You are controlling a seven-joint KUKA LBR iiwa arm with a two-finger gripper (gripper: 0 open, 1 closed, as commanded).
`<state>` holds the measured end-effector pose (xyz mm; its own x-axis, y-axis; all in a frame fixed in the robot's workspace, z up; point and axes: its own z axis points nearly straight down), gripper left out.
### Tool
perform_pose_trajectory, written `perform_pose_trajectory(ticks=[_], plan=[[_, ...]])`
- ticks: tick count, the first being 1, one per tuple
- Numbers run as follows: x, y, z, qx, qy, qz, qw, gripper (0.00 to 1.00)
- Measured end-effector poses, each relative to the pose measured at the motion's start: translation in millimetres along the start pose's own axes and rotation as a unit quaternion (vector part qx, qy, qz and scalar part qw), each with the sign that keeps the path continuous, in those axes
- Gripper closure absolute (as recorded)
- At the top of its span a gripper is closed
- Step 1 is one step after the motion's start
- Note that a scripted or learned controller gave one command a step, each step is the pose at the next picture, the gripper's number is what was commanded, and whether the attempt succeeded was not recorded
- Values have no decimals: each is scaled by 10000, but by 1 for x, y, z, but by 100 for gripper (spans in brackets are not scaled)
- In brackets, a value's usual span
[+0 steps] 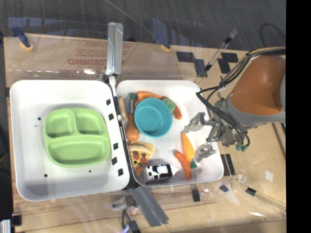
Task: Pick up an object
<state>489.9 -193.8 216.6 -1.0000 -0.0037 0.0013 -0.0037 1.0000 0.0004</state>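
Orange carrot (pixel 187 146) lies in right bin (pixel 212 165), beside blue bowl (pixel 153 117) | pincer (pixel 199 138) spread wide, straddling it, holding nothing | we centre, drop low, then close gently.

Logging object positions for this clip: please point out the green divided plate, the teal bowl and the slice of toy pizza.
Green divided plate (pixel 77 136), camera view, on the ridge between its compartments.
Teal bowl (pixel 153 117), camera view, on its inner bottom.
Slice of toy pizza (pixel 140 154), camera view, on its topped face.
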Motion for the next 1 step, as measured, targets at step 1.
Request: perform_pose_trajectory(ticks=[1], plan=[[-25, 34, 103, 3, -27, 977, 9952, 0]])
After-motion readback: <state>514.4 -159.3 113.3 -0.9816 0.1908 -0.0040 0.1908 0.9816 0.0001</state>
